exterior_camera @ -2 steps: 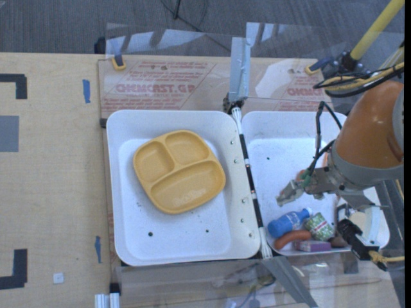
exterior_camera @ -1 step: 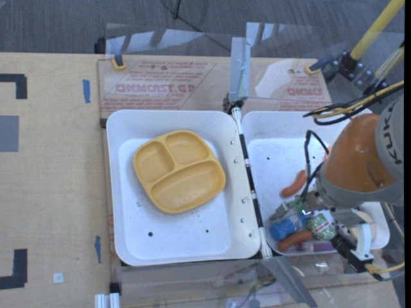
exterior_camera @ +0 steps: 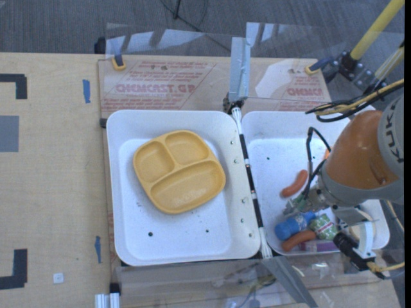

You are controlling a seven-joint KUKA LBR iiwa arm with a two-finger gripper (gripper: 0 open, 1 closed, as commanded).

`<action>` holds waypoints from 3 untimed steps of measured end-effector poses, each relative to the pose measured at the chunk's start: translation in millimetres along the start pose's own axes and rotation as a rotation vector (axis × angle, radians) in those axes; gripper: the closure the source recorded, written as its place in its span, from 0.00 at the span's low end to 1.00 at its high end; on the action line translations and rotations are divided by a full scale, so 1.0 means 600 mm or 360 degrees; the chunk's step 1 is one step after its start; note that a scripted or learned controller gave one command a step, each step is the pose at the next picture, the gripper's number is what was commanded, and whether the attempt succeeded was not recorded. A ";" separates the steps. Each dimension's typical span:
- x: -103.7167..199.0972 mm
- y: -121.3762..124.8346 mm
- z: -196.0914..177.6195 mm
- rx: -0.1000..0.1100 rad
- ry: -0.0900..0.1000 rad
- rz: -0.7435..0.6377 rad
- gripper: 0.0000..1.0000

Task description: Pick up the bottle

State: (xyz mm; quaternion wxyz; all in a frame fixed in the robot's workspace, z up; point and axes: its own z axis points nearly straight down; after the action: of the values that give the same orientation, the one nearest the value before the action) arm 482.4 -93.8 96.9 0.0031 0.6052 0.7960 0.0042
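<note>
The bottle (exterior_camera: 297,224), blue with a green label, lies just below-left of the gripper (exterior_camera: 313,201), whose fingers' spread I cannot tell, so the grasp should drop squarely across its body, clear of the two sausages (exterior_camera: 295,183) crowding it.

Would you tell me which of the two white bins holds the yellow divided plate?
The left bin; the yellow plate lies in it, while the right bin holds small items.
</note>
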 end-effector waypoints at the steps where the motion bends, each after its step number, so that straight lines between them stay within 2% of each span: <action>1: 0.000 0.000 0.000 0.0001 0.0001 -0.0001 0.00; 2: 0.000 0.001 -0.016 -0.0003 -0.0001 0.0001 1.00; 3: 0.000 0.001 -0.015 -0.0002 0.0000 0.0001 0.00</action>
State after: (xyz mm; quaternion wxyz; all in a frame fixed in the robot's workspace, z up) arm 482.8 -93.5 106.1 0.0034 0.6054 0.7959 0.0045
